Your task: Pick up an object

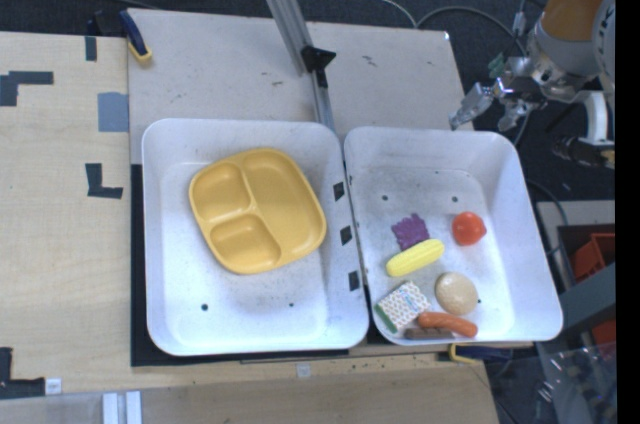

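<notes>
The hand [487, 102] hangs off the far right corner of the right bin [520, 174], at about two o'clock from the middle of the view, and nothing sits between its fingers; whether they are spread or closed I cannot tell, since they are small and blurred against the dark floor. Behind it the grey arm [578, 7] rises toward the upper right.

Nearest in, the right bin holds all the loose items, gathered toward its five o'clock corner: a red tomato [468, 228], a purple piece [409, 231] just beside a yellow banana [414, 257], a tan round piece [456, 293], an orange carrot [448, 322] along the near wall, and a checked block [402, 305] at the near left corner. The left bin [170, 212], at nine o'clock from these, carries a yellow divided plate [257, 209]. Both bins rest on the surface [200, 62].

The task looks to be at its start, in the approach, with nothing lifted yet. The next move calls for choosing a target and bringing the hand in over the bin and down. The tomato is the closest and stands apart, so it seems the cleanest pick.
</notes>
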`<state>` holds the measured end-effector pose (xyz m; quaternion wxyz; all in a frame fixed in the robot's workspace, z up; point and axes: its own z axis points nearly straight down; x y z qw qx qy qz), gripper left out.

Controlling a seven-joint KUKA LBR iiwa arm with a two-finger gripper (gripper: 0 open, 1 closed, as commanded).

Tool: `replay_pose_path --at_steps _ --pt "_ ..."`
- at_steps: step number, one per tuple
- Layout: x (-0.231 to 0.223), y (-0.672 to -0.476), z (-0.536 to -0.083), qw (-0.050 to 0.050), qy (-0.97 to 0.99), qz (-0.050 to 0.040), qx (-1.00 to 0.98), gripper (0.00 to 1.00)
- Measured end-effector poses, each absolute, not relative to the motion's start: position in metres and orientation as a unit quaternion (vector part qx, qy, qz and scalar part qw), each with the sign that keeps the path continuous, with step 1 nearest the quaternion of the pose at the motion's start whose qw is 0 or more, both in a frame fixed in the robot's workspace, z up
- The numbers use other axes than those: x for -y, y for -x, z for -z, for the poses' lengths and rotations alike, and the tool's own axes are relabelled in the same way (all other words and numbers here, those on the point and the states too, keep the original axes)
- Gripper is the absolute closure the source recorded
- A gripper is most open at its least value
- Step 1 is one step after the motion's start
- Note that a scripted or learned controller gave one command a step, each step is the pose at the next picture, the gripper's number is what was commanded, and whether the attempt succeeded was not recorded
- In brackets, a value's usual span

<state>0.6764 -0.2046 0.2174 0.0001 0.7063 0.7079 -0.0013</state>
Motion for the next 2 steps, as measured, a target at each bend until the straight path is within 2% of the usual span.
replay_pose_path --at_steps 1,2 --pt "0.210 -0.621 -0.085 -0.001 -0.707 0.0013 -0.707 0.00" --pt "0.155 -0.576 -0.089 -0.002 -0.706 0.0006 -0.708 0.00"
